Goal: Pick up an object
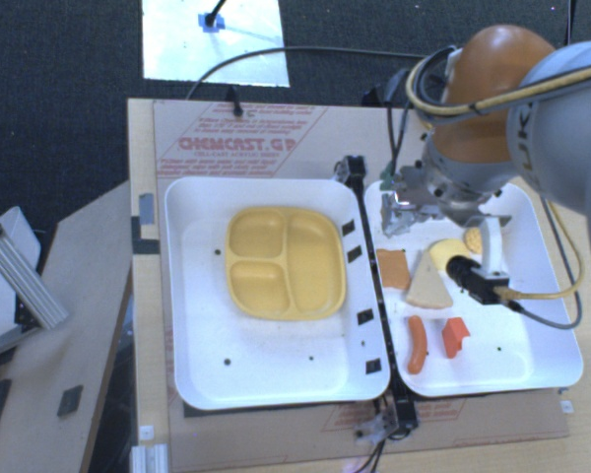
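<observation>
My gripper (396,217) hangs over the upper left part of the right bin (532,363), just above a brown toast-like square (393,268). To the right of the square lie a cream wedge (430,288) and a pale yellow piece (443,254). A small orange-yellow piece (471,237) sits by the arm's black fitting. Nearer the front lie an orange sausage (415,344) and a red-orange block (455,335). Nothing shows in the gripper's grasp.
The left bin (207,363) holds a yellow divided plate (284,262). A black clip strip (366,264) runs between the bins. The arm's orange band (492,77) and yellow cable (547,289) overhang the right bin's back half. A grey rail (20,274) lies at far left.
</observation>
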`<state>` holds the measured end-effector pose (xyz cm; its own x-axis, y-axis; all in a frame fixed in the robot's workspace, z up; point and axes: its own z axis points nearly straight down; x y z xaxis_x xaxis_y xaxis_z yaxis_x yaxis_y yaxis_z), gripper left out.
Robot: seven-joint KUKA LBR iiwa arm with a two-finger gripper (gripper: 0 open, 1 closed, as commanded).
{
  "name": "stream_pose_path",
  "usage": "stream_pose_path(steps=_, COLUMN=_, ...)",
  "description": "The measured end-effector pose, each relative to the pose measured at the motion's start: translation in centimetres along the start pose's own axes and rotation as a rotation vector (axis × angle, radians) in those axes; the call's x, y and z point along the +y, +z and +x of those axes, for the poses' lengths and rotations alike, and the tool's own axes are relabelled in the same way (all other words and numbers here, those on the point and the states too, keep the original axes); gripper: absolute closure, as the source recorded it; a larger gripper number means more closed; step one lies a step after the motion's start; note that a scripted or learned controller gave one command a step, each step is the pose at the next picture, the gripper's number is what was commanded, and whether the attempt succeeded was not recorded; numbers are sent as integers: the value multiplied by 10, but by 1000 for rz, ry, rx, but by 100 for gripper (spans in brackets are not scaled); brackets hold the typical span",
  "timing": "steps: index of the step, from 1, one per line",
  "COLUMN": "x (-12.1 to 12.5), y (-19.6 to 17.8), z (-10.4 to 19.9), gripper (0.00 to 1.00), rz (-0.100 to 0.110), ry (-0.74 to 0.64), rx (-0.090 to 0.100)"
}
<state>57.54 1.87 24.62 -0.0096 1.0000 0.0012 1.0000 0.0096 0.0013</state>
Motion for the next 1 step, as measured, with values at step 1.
stream_pose_path(steps=1, x=5, y=-3, z=58, gripper=100, rz=-1, ry=-1, rx=1)
